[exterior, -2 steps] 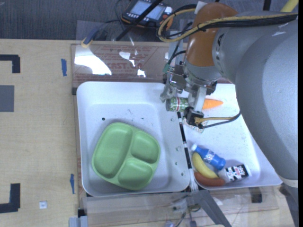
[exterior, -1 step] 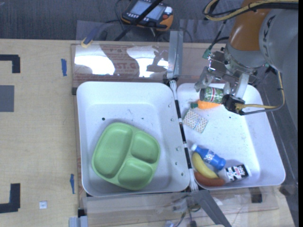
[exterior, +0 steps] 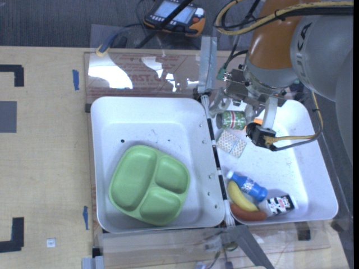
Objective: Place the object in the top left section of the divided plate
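The wooden table (exterior: 45,150) carries two shallow white plastic bins side by side; the left bin (exterior: 112,116) holds the green divided plastic plate (exterior: 149,184), sitting tilted toward the near corner, and the right bin (exterior: 303,167) holds all the loose things. The grey arm with its orange band (exterior: 280,21) hangs over the far end of the right bin, with the gripper (exterior: 247,116) low beside a small green-and-white can (exterior: 233,120) lying on its side; whether the gripper is open or closed on it I cannot tell, as the wrist hides that. Just below the can lies a flat patterned packet (exterior: 231,143), and near the front sit a yellow banana (exterior: 240,198), a blue bottle (exterior: 250,188), a red object (exterior: 250,214) and a small black-and-white box (exterior: 279,204). The risks, as I judge them: the round can may roll away from a pinch, the packet may be dragged along, and the plate's skew makes its top left section easy to miss.
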Controlling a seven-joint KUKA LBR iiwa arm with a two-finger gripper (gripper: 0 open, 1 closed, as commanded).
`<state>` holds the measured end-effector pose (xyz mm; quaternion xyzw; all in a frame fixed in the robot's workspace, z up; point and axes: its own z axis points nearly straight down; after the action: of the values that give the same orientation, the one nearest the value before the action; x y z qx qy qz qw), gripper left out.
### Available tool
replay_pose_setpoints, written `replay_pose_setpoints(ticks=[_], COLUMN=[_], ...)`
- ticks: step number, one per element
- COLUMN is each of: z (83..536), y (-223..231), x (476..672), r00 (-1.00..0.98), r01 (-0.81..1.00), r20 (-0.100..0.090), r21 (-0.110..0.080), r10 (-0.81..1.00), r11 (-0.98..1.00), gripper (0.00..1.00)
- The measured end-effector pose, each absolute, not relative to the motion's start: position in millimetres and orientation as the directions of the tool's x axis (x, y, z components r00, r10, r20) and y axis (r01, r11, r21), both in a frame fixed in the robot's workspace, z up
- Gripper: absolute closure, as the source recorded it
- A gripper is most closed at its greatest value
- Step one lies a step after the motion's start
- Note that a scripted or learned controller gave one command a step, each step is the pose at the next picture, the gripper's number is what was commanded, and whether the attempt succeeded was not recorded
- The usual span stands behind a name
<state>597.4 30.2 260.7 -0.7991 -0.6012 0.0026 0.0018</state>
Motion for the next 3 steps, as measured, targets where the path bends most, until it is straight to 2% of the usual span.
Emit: replay_pose_setpoints(ticks=[1, 2, 3], z=[193, 271, 273], y=[59, 2, 31], x=[557.7, 540.5, 549.6], r00=[0.169, 0.218, 0.738], r01=[0.986, 0.976, 0.674], r20=[-0.002, -0.002, -0.004], r21=[-0.005, -0.003, -0.001], r10=[0.986, 0.976, 0.674], r11=[-0.169, -0.218, -0.738], gripper=[1.00, 1.00, 1.00])
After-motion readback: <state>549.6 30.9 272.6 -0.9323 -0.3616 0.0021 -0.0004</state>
